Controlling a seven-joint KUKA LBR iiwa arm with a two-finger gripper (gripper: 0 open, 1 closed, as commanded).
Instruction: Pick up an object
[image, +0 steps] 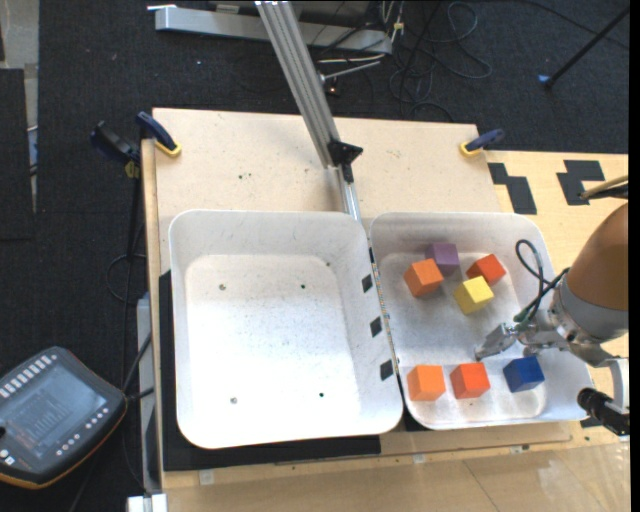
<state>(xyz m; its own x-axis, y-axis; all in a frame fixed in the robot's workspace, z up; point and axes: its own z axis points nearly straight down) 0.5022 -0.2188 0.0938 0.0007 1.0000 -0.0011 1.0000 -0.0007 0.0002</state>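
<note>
My gripper (497, 345) hovers with jaws apart, grasping nothing. The blue cube (523, 374) sits just beside and below them; I centre over it before descending and closing.

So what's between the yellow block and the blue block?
The camera view shows the gripper there, its metal fingers over the bin floor between the yellow block and the blue block. No other block lies between them.
</note>
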